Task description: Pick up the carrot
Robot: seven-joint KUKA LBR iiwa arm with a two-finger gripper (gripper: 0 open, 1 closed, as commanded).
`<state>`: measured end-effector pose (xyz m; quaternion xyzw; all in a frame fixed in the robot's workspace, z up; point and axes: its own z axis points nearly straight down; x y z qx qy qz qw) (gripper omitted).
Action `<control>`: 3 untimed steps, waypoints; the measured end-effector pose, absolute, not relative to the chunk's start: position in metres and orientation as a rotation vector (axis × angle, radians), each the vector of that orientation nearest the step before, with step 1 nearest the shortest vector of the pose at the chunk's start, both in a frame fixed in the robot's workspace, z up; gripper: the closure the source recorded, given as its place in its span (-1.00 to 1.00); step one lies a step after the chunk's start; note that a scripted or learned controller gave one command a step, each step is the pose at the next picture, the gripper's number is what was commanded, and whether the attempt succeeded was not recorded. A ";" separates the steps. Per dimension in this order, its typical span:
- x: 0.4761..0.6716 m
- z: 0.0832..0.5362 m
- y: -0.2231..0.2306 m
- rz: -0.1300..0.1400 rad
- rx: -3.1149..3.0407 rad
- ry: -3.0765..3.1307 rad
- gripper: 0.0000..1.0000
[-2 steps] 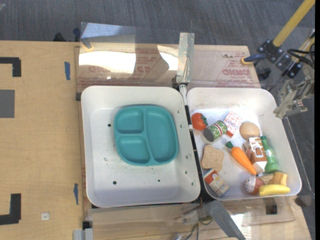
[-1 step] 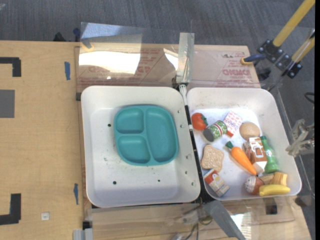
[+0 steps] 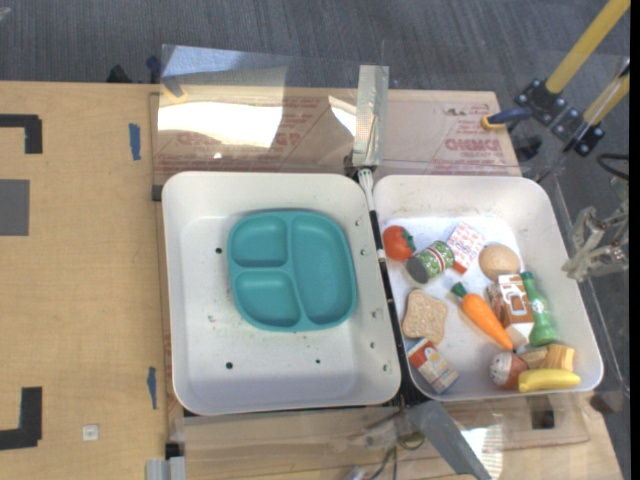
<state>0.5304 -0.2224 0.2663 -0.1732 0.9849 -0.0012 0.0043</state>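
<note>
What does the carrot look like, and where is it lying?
The carrot is a small toy, smooth like plastic, bright orange with a little green top. It lies flat in the right bin, slanted: green end up-left, pointed tip down-right. The slice of bread sits to its left, and a red-and-white carton lies close along its right side; whether they touch is hard to tell. Its tip points toward the banana.

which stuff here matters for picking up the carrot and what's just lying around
For the job:
- carrot, lying in the right bin

Just lying about:
- teal divided plate in the left bin
- tomato
- green can
- bread slice
- banana
- green bottle
</note>
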 end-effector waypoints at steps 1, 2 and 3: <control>0.579 0.218 -0.222 -0.002 -0.869 3.011 1.00; 0.579 0.219 -0.222 -0.005 -0.868 3.009 -1.00; 0.525 0.112 -0.172 0.008 -0.672 3.071 -1.00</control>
